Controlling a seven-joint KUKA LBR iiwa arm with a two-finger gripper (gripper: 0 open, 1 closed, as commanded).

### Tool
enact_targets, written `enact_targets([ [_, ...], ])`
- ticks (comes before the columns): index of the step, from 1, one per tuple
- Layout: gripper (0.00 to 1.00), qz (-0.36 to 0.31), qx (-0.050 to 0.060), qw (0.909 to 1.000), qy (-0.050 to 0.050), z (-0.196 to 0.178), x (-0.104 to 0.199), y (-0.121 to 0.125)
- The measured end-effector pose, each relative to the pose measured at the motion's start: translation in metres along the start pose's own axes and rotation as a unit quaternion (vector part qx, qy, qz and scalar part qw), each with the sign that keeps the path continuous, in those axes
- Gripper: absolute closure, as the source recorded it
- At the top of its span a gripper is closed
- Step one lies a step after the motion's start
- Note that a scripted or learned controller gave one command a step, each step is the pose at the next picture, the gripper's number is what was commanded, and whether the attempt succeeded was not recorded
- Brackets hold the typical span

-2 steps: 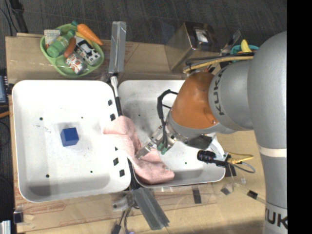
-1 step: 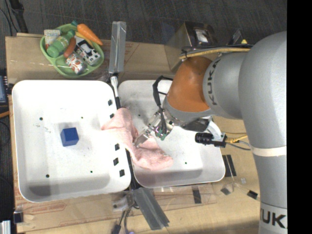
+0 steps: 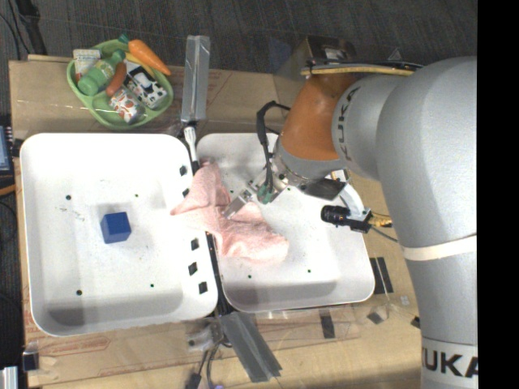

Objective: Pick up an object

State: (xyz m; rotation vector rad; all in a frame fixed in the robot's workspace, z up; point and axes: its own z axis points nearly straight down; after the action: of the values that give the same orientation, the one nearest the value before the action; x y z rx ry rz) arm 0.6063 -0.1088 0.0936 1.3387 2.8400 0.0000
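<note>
A pink cloth point(image 3: 235, 221) lies crumpled in the right bin point(image 3: 324, 274), with one corner draped over the divider toward the left bin point(image 3: 97, 177). A blue cube point(image 3: 116, 226) sits in the left bin, left of centre. My gripper point(image 3: 247, 198) reaches down from the orange-banded wrist point(image 3: 312, 128) and sits right on the upper part of the cloth, its metal fingertips point(image 3: 238, 205) touching the fabric. The frame does not let me tell whether fabric is pinched between the fingers.
A green bowl point(image 3: 89, 100) with toy carrots and small packets stands behind the left bin. A grey metal bar point(image 3: 195, 75) rises at the back between the bins. The large grey arm point(image 3: 422, 177) covers the right side of the bench.
</note>
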Motion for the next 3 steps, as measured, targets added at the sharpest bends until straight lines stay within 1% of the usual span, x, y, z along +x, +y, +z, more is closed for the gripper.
enact_targets([
  [1, 1.00, -0.003, 0.000, 1.0000, 0.000, -0.011, 0.000, 0.001],
  [2, 0.00, -0.003, 0.000, 1.0000, 0.000, -0.011, 0.000, 0.001],
  [3, 1.00, -0.005, 0.000, 1.0000, 0.000, -0.021, 0.000, 0.002],
])
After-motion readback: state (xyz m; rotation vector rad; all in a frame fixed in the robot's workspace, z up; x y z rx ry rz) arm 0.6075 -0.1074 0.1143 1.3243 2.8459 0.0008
